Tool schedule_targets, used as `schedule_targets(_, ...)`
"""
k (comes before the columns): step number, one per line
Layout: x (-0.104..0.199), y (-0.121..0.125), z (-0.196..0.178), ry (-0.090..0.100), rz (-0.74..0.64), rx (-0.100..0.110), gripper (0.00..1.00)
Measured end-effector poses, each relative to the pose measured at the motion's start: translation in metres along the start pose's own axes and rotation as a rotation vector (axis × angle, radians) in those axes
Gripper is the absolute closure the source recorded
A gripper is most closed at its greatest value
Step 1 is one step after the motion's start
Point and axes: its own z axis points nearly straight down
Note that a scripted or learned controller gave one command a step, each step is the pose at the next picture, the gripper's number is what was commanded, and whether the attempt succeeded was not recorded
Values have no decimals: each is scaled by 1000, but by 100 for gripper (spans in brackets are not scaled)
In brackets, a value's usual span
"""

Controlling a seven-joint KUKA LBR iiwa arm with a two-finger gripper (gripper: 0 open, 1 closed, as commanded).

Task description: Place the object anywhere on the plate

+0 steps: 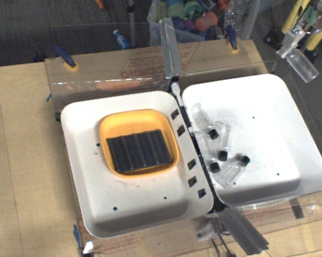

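Note:
An orange-yellow plate lies in the left bin, toward its back. A black ribbed rectangular object rests flat on the plate and covers most of its middle. Several small clear vials with black caps lie loose in the right bin, bunched near its left wall.
A dark divider with black tabs runs between the two bins. Beyond the right bin's far right corner hang yellow cables and a metal bracket with a clear tube. A clear box of coloured toys stands behind the bench.

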Motion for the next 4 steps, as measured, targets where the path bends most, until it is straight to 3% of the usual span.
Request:
schedule_targets(1, -49, -26, -38, -1, -107, 0, 100)
schedule_targets(2, -47, -23, -71, -1, -250, -1, 100)
schedule_targets(4, -45, -27, -71, 2, -350, 3, 100)
